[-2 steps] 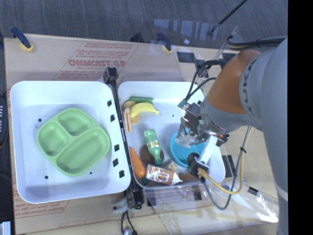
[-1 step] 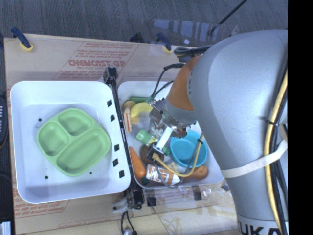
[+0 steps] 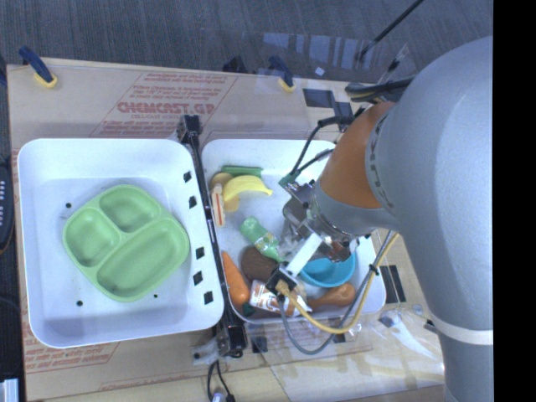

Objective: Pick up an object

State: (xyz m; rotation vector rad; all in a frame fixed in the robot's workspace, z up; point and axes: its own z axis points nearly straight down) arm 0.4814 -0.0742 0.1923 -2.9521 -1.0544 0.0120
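Claw [image 3: 279, 290] low in the right bin [image 3: 251, 153], down among the clutter near its front edge, just above a brown object [image 3: 258, 264] and a small packet [image 3: 261, 298]; grip state impossible to tell. Close by: orange carrot [image 3: 235, 280] at the bin's left wall, blue bowl [image 3: 329, 270] just right of the claw, green bottle [image 3: 260, 235] and yellow banana [image 3: 243, 188] farther back. Green divided plate [image 3: 126, 241] alone in the left bin [image 3: 50, 162].
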